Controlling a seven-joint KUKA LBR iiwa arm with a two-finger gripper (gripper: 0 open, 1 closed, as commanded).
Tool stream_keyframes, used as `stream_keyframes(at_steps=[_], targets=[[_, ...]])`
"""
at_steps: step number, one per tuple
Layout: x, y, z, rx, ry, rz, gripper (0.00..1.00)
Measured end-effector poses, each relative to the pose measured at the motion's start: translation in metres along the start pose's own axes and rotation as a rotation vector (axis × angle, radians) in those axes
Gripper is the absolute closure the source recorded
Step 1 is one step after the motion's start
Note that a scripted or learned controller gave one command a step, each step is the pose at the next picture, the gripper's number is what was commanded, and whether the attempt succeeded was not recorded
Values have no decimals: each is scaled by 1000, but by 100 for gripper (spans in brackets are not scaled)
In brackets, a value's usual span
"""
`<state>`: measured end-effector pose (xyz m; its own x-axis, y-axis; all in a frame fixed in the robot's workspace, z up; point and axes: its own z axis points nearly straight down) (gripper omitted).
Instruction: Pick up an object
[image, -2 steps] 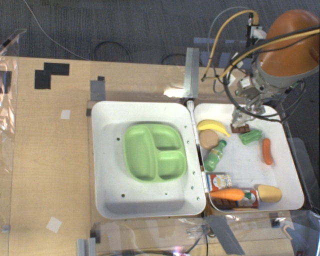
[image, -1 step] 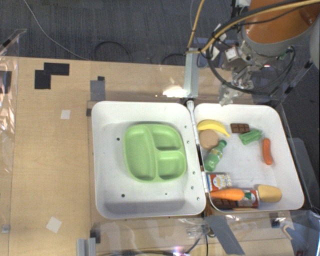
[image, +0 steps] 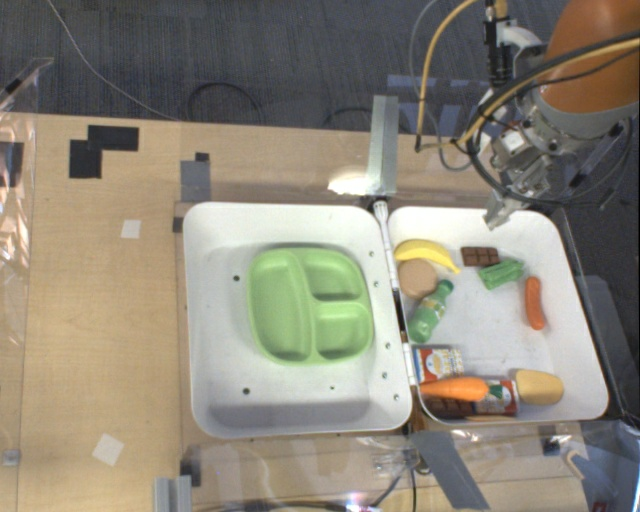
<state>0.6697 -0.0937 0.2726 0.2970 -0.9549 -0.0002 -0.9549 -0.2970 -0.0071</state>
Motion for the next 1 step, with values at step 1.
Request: stream_keyframes(at_steps=[1], targets=[[69, 21, -27, 2, 3, -70, 100]])
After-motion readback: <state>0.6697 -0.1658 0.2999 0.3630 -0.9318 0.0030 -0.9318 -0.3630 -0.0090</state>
